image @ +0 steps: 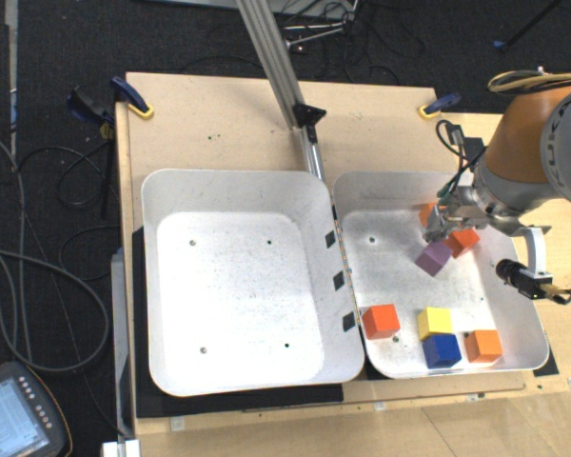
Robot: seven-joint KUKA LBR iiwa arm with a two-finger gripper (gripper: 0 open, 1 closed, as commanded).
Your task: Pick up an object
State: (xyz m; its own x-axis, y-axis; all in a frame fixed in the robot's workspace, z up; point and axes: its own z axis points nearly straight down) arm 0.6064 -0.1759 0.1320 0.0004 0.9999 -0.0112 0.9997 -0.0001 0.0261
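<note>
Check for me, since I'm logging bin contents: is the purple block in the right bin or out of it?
In. The purple block lies on the floor of the right bin, inside its rim, just below the end effector.

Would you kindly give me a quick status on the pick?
Gripper low in right bin, over purple block. Orange blocks crowd it. No grasp visible.

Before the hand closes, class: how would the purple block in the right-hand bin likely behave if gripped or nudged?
The purple block looks like a rigid, flat-faced cube, so it would probably slide rather than roll. It seems small and solid, so it is likely light. Its smooth faces on the bin floor might let it skid away from the hand.
</note>
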